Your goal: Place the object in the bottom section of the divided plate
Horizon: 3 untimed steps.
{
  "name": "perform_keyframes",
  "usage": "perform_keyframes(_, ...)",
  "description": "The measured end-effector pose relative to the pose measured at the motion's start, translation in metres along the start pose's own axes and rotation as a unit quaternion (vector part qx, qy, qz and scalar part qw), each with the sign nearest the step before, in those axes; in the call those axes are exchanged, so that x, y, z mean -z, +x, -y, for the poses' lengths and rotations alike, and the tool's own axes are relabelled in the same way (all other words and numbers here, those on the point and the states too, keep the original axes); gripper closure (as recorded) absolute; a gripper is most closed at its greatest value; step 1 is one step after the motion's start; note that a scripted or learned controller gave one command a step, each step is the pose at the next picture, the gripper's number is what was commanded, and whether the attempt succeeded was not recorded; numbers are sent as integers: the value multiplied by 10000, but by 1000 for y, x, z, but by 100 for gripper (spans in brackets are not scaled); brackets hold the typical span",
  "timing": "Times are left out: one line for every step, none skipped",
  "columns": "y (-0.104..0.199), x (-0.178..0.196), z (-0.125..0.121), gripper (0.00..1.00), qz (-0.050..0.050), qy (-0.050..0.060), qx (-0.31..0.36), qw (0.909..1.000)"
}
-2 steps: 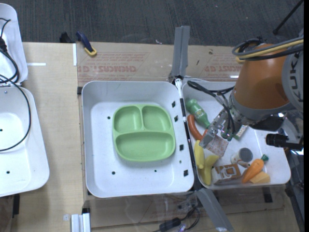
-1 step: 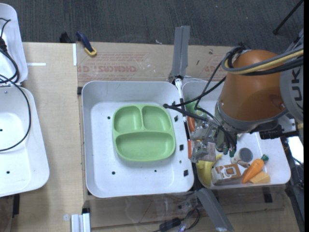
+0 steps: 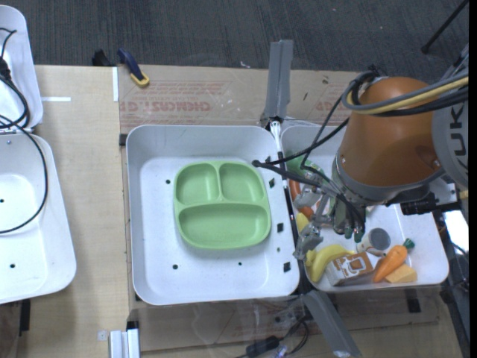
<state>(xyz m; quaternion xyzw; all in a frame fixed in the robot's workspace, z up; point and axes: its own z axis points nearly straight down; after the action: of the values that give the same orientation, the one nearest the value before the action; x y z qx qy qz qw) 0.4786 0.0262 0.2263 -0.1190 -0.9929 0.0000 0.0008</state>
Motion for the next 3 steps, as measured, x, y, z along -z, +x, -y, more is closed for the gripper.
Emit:
perform_keyframes(-2,8,0,100,1,-2,-22,10000)
perform_keyframes(10,-36,-39,100,-5,3,622,9981)
perform_keyframes(28,-32,-116,100,8,0,941,9956)
